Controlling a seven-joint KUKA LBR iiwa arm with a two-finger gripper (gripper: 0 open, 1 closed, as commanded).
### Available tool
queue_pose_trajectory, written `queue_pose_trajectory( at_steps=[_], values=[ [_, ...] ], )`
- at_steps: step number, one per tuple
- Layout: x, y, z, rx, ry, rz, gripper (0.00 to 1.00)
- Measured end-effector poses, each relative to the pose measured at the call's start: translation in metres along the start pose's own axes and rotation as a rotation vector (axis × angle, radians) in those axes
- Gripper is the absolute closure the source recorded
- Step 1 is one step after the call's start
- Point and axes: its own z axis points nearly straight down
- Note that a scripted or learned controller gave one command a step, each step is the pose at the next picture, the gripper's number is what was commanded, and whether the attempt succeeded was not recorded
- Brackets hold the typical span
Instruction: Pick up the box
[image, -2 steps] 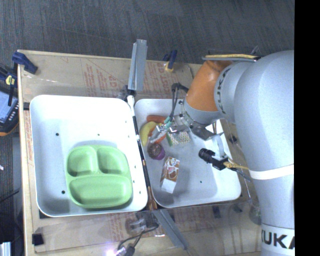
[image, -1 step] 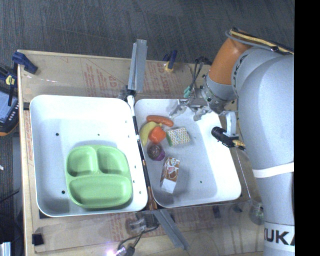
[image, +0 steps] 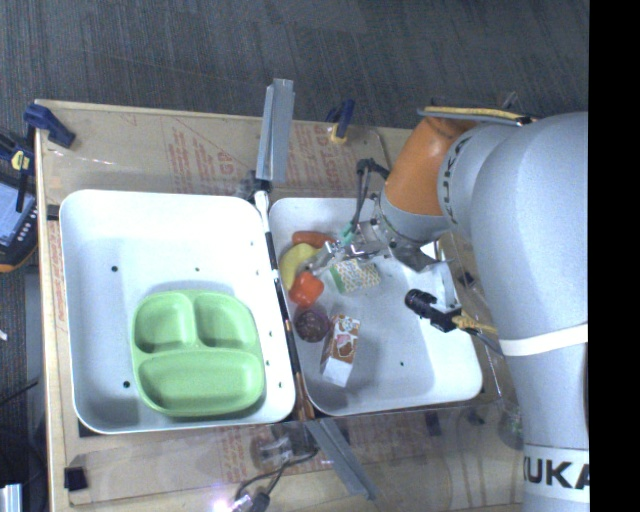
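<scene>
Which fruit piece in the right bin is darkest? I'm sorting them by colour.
The dark purple round fruit, just left of the box; the yellow and orange-red pieces above it are bright.

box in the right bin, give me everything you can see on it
The box is a small carton, apparently cardboard, white with a reddish-brown printed picture on its upper face. It lies flat on the floor of the right bin, long axis tilted slightly off the bin's edges, toward the bin's near left. A dark purple round fruit sits against its upper left corner. The tool is farther back, above a pale green-patterned packet, apart from the box.
</scene>
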Motion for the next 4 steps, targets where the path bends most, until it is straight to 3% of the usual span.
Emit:
queue_pose_trajectory(
  at_steps=[1,2,3,4],
  values=[
    [0.0,0.002,-0.012,-0.003,-0.002,-0.004,1.0],
    [0.096,-0.015,-0.096,0.008,0.003,-0.195,1.0],
    [0.054,-0.046,-0.224,0.004,0.001,-0.495,1.0],
    [0.054,-0.046,-0.224,0.005,0.001,-0.495,0.0]
  ],
)
